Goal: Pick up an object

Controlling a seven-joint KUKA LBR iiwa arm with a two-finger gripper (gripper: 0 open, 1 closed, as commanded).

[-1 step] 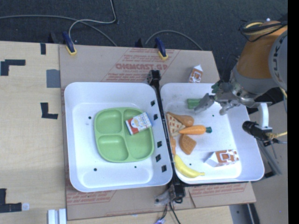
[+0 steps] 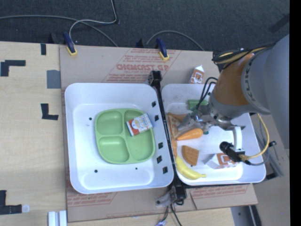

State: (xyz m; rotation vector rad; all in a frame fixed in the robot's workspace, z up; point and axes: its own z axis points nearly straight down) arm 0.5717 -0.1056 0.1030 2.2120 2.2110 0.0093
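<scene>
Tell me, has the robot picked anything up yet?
Not yet. The gripper is down in the right bin, just above the carrot. The carrot, the banana and the other toys lie in the bin. Grabbing one and lifting it is left to do.

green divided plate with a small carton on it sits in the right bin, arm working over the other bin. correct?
Not quite. The camera view shows the green divided plate with the small carton on it in the left bin, not the right. The arm is working over the right bin, near the carrot.
</scene>
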